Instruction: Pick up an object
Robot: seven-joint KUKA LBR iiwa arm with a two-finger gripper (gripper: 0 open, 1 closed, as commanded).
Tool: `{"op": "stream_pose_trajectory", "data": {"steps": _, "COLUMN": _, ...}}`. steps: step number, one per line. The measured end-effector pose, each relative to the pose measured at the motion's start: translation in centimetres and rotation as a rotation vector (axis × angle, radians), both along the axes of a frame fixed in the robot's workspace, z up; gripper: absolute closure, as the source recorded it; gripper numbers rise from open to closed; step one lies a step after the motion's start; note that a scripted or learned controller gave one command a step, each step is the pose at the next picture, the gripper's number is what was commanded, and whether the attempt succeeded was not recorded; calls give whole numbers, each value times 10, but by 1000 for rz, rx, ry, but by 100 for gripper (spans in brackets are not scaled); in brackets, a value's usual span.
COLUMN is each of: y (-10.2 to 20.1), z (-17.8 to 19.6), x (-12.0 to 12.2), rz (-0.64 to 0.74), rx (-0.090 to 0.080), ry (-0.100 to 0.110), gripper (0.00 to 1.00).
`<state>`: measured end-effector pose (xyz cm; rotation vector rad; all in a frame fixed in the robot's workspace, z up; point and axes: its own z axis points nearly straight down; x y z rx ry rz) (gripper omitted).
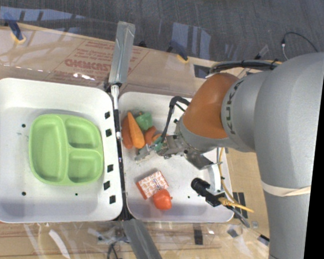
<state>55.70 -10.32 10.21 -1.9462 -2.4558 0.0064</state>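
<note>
Gripper (159,146) low in right white bin (199,214), frame centre; long orange plastic carrot (133,130) just left, lying upper-left to lower-right. Fingers' state: cannot tell.

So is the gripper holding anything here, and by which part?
Cannot be told: the gripper is low beside the carrot, with nothing visibly held.

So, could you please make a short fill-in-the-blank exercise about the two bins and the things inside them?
1. The green divided tray lies in the ____ bin.
2. The tray has ____ compartments.
3. The carrot lies in the right bin, close to its ____ wall.
4. The red-and-white packet lies next to a small ____ object.

Missing words: left; three; left; red
</note>
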Motion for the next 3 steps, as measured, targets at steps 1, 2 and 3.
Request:
{"op": "stream_pose_trajectory", "data": {"steps": 1, "y": -6, "z": -11, "x": 63, "rz": -212, "rx": -3, "ry": -5, "gripper": 0}}
{"op": "stream_pose_trajectory", "data": {"steps": 2, "y": -5, "z": -1, "x": 63, "rz": -207, "rx": -3, "ry": -3, "gripper": 100}}
{"op": "stream_pose_trajectory", "data": {"steps": 3, "y": 44, "z": 90, "x": -9, "rz": -351, "rx": -3, "ry": -5, "gripper": 100}}
